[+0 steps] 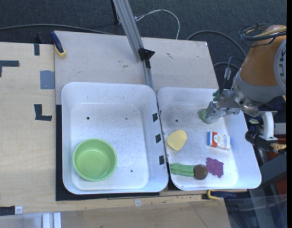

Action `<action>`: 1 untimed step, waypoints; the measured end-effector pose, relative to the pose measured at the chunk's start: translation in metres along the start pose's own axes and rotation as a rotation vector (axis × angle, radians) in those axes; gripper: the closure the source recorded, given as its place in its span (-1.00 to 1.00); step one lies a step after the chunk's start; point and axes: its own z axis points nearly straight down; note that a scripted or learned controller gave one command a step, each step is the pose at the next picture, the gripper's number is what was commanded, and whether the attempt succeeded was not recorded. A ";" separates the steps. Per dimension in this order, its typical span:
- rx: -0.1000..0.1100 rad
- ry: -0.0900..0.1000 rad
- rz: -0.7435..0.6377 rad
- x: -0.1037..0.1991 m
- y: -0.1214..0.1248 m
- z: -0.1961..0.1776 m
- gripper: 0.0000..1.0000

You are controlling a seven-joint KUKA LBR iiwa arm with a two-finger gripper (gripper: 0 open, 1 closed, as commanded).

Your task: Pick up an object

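Note:
My gripper (210,115) reaches down into the upper part of the right bin (184,99), right beside a small green object (202,113) that its fingers partly cover. Below it lie a yellow piece (177,139), a small white carton with red and blue print (218,140), a purple piece (215,167), a brown ball (200,172) and a long green piece (182,169). A green bowl (94,159) sits in the near left corner of the left bin (108,103).
A slanted metal pole (131,25) rises behind the bins. A blue and yellow clamp (58,43) sits at the back left of the bench. Cables lie on the dark floor behind.

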 end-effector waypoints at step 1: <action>0.001 0.000 -0.001 0.057 0.016 -0.003 1.00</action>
